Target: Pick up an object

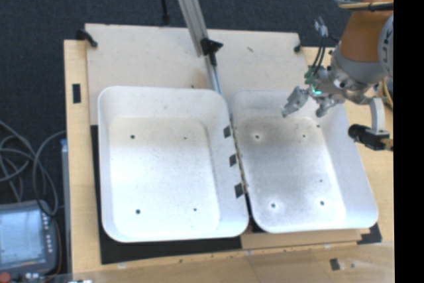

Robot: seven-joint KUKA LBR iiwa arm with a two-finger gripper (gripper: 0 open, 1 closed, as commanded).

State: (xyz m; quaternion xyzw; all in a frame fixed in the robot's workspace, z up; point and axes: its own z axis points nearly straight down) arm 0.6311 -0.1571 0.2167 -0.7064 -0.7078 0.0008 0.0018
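My gripper [308,107] hangs over the far right corner of the right white bin [351,199], below the orange band of the arm [363,30]. Its two fingers are spread apart, so it is open, and nothing lies between them. The left fingertip [291,105] points down toward the speckled floor of the bin. The left white bin [106,142] sits beside it, out of the gripper's reach at this moment.
A slanted aluminium pole [189,0] comes down from the top to the seam between the bins. Black clips [233,160] mark that seam. A small screen [23,238] and cables lie off the bench at bottom left.
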